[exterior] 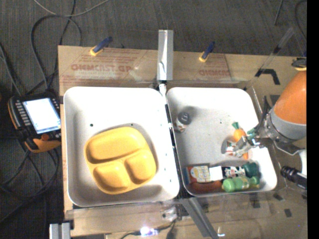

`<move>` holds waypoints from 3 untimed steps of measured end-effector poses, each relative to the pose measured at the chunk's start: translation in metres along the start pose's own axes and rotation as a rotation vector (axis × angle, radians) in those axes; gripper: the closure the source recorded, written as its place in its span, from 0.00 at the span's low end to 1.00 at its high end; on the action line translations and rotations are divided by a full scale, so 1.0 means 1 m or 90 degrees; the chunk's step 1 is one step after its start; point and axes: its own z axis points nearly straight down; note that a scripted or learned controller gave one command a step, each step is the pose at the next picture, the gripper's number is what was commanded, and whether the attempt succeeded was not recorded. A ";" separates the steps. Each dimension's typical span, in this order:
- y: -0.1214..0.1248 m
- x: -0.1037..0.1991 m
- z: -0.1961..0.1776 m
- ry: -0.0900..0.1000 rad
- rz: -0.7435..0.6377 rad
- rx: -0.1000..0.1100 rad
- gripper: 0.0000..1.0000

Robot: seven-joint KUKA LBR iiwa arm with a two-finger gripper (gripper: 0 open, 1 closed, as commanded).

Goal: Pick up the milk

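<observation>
The milk point(233, 172) is a small white carton with black cow patches and a dark green cap, lying on its side at the front of the right bin point(209, 101). My gripper point(240, 146) hangs over the right part of that bin, a short way behind the milk and apart from it. An orange carrot toy point(239, 133) lies right by the gripper, on its far side. Nothing is visibly held.
Around the milk lie a yellow-labelled carton point(201, 173), a red item point(205, 185) and a green bottle point(240, 184). A small grey disc point(184, 117) sits at the right bin's back left. The left bin point(75, 108) holds a yellow divided plate point(120, 158).
</observation>
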 end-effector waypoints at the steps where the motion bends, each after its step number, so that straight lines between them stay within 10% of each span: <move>1: 0.000 0.001 0.000 0.001 -0.001 0.000 0.00; 2: 0.021 0.003 0.062 -0.007 -0.059 -0.014 0.00; 3: 0.022 0.005 0.054 -0.005 -0.059 -0.014 1.00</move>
